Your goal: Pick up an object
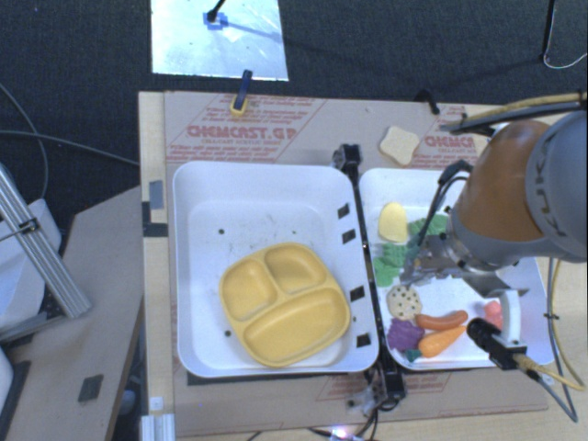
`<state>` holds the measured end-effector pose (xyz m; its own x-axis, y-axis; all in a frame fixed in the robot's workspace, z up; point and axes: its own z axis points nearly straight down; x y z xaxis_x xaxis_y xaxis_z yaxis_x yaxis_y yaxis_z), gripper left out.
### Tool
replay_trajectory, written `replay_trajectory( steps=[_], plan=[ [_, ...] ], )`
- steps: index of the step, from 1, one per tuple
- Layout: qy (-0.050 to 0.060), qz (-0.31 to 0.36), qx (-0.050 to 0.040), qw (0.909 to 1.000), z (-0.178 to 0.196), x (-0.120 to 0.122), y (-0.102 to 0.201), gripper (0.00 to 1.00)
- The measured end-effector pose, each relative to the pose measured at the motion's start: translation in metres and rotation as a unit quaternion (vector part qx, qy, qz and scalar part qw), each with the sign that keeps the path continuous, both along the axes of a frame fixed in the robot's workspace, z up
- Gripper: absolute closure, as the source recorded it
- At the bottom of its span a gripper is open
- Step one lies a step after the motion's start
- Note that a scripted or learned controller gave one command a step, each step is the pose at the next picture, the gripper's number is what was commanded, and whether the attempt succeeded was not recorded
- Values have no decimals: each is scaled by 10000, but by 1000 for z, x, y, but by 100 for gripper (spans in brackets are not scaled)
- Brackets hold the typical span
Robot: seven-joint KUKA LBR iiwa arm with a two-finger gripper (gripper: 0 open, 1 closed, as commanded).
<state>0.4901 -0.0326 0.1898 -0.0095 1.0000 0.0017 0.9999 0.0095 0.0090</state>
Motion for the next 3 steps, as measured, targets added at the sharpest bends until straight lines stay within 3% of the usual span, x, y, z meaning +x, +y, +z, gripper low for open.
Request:
replay_trajectory(
  steps=[1,2,3],
  plan=[
    [35,-28,-8,10000,-5,-1,-3,0],
    [66,-67,-12,10000,-103,8,-58,0],
    [16,-25,-19,10000,-105,64,-77,0]
  ],
)
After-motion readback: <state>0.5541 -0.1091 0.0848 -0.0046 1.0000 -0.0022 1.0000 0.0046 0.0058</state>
